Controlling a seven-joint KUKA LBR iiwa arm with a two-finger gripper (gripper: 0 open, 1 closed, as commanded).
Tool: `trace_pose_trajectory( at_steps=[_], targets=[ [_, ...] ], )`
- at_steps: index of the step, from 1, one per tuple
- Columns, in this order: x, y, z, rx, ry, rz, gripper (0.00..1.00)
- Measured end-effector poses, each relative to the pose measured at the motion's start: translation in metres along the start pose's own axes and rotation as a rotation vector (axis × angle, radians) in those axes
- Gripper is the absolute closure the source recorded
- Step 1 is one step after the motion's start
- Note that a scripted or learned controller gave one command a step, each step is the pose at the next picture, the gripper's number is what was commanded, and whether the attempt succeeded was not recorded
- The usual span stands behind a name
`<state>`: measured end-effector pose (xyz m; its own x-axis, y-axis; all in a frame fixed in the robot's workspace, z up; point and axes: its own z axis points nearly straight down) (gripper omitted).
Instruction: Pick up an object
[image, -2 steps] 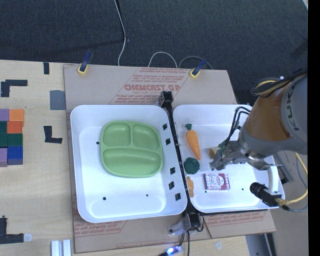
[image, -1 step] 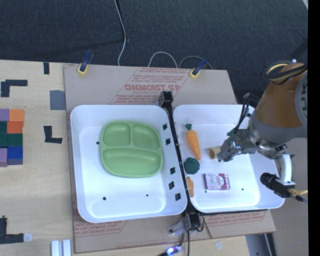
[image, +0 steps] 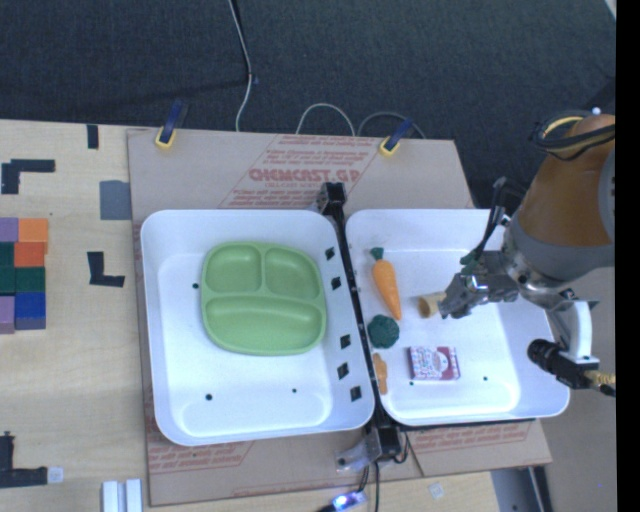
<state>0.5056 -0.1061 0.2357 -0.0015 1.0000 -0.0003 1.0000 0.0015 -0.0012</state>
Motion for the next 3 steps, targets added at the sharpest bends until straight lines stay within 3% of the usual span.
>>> trace_pose_trajectory(
  at_steps=[3],
  targets=[
    [0.170,0.074,0.006,0.002,0.001,-0.006,1.00]
  ],
)
